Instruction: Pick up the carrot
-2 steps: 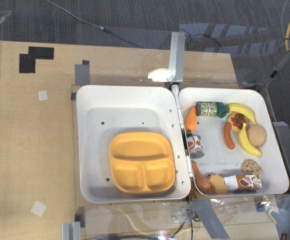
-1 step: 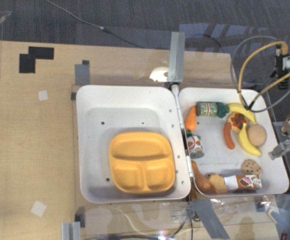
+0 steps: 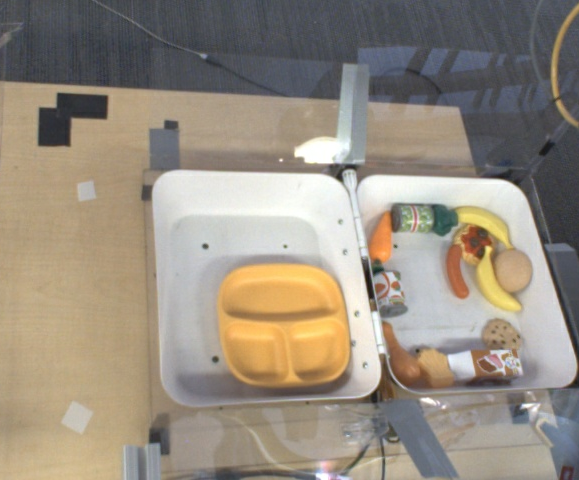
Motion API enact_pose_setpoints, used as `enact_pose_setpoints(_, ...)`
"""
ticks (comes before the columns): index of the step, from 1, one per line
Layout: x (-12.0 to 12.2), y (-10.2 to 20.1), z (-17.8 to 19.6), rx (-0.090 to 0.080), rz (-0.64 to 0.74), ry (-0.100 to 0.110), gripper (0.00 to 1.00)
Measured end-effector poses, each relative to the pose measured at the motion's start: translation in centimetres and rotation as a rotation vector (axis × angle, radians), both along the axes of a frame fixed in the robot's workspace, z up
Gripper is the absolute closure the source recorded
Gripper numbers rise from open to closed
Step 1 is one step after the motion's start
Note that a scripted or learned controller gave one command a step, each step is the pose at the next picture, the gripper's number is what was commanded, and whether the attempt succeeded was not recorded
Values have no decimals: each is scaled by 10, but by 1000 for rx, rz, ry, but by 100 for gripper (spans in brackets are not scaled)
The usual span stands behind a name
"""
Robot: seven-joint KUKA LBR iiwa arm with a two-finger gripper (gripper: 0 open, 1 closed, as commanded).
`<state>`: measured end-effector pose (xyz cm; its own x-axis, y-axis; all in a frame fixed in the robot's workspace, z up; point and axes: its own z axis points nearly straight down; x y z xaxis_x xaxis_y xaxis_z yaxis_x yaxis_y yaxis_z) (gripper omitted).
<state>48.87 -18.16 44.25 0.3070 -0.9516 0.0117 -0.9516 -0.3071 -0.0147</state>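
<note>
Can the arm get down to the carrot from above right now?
Probably yes. The carrot lies uncovered at the left edge of the right bin, but the bin wall is tight on its left and the green bottle is close on its right.

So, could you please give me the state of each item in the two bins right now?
carrot: lying against the right bin's left wall, untouched
green bottle: on its side
small can: tipped over
banana: lying flat
hot dog: lying flat
egg: resting against the banana
yellow tray: upright in the left bin, nothing in its compartments
</note>
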Motion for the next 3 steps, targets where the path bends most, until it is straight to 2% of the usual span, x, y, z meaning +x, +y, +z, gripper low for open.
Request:
enact_pose_setpoints(1, 0, 1, -166, 8, 313, 19, 100)
enact_pose_setpoints(2, 34, 92, -124, 8, 66, 10, 100)
enact_pose_setpoints(3, -2, 145, -218, 12, -32, 18, 100)
